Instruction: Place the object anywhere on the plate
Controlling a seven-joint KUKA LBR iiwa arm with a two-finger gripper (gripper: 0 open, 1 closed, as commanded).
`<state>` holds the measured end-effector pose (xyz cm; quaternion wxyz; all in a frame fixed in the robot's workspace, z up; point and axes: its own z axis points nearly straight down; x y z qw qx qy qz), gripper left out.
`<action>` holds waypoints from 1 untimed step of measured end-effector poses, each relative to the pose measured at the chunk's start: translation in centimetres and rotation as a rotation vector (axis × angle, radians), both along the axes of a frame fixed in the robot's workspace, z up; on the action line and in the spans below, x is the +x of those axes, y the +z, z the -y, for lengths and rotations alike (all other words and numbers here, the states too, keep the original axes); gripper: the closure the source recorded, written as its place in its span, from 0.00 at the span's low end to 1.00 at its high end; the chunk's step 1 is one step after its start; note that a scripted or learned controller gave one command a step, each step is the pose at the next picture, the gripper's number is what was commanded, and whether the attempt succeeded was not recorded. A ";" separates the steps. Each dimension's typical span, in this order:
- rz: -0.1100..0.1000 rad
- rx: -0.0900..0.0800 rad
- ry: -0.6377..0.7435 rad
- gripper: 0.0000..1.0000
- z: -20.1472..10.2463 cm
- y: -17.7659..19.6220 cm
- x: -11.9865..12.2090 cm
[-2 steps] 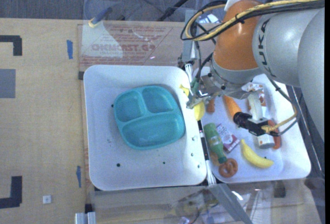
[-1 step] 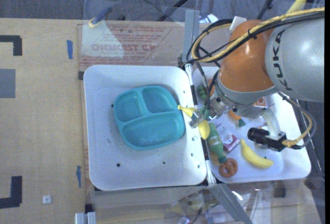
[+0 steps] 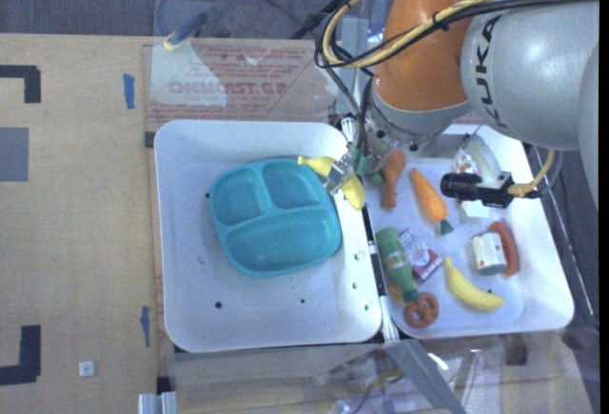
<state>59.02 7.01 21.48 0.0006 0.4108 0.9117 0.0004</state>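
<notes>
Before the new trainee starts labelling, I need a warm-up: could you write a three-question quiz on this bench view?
1. True or false: the plate lies in the left bin.
2. The carrot lies: A) on the plate B) in the right bin C) on the floor
3. Fill in: the gripper is at the plate's ____ edge, by a yellow object.

Key: 1 true; 2 B; 3 right

Gripper [image 3: 341, 172] hanging at the blue plate's [image 3: 274, 217] two o'clock rim, a yellow banana piece [image 3: 350, 187] between its fingers. Right bin [image 3: 547, 293]: carrot [image 3: 428, 195] at twelve o'clock, green bottle [image 3: 396, 260] at nine, whole banana [image 3: 473, 288] and pretzel [image 3: 421, 309] toward six.
</notes>
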 end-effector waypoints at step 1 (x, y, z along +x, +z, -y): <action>0.000 0.000 0.000 0.00 0.0 0.0 0.0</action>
